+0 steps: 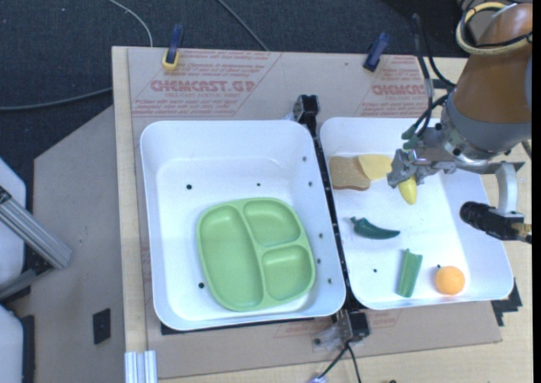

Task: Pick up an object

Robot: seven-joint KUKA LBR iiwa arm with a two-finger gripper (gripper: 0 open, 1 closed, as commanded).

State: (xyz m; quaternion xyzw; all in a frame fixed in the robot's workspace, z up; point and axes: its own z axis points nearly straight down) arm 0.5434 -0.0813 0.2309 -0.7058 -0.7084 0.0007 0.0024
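My gripper [407, 178] hangs over the upper middle of the right bin [499, 276]. A small yellow piece [409, 194] pokes out below the fingertips, and the fingers are closed on its upper end. Just left of it lie a yellow wedge [373, 166] and a brown bread slice [346, 174]. A dark green pepper [373, 230] lies lower in the bin. Near the front edge are a green stick [408, 273] and an orange ball [450, 280].
The left bin [169, 161] holds a green divided plate [254, 252]. A black divider [325, 204] runs between the bins. A black fitting [490, 219] juts in at the right bin's right wall. Blue clamps [376, 51] grip the board's far edge.
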